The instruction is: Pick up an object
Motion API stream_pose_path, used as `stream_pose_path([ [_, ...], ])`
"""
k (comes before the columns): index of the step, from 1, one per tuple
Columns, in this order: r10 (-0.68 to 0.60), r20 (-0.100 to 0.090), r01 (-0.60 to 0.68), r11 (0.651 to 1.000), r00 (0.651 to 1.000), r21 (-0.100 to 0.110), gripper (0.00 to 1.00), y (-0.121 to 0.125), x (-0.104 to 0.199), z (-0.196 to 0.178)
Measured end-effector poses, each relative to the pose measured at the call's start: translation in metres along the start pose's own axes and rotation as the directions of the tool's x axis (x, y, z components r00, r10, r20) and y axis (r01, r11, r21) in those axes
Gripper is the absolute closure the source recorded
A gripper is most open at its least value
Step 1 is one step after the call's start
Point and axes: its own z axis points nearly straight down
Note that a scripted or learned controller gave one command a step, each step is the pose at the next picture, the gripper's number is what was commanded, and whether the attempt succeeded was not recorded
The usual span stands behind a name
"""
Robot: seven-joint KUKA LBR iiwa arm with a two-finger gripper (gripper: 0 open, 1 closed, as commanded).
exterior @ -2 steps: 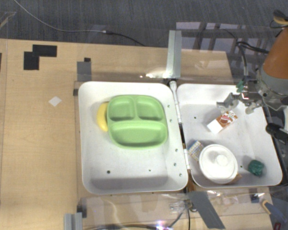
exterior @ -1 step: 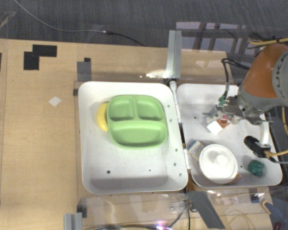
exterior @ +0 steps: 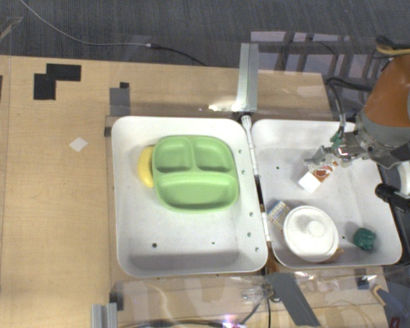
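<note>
Camera view: green tray (exterior: 194, 171) covers yellow object (exterior: 145, 167); left bin (exterior: 184, 255).

Green divided plate (exterior: 194, 171) (yellow thing (exterior: 145, 167) beneath), white bowl (exterior: 311, 232), white bins (exterior: 184, 251)

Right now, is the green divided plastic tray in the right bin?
No, the green divided plastic tray lies in the left white bin, partly over a yellow object.

The left bin (exterior: 130, 203) held a green divided plate (exterior: 193, 171) with a yellow object (exterior: 145, 167) just beside it. In the right bin (exterior: 287, 139), the gripper (exterior: 326, 157) hovered above a small white packet (exterior: 312, 178), near a white bowl (exterior: 310, 232) and a green object (exterior: 364, 238).
</note>
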Motion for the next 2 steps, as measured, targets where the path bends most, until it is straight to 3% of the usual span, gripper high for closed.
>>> stream_pose_path([
  [1, -0.214, 0.030, 0.215, 0.976, 0.976, -0.029, 0.00, -0.001, 0.001, 0.030],
  [2, -0.201, 0.037, 0.202, 0.979, 0.979, -0.041, 0.00, -0.001, 0.031, 0.029],
])
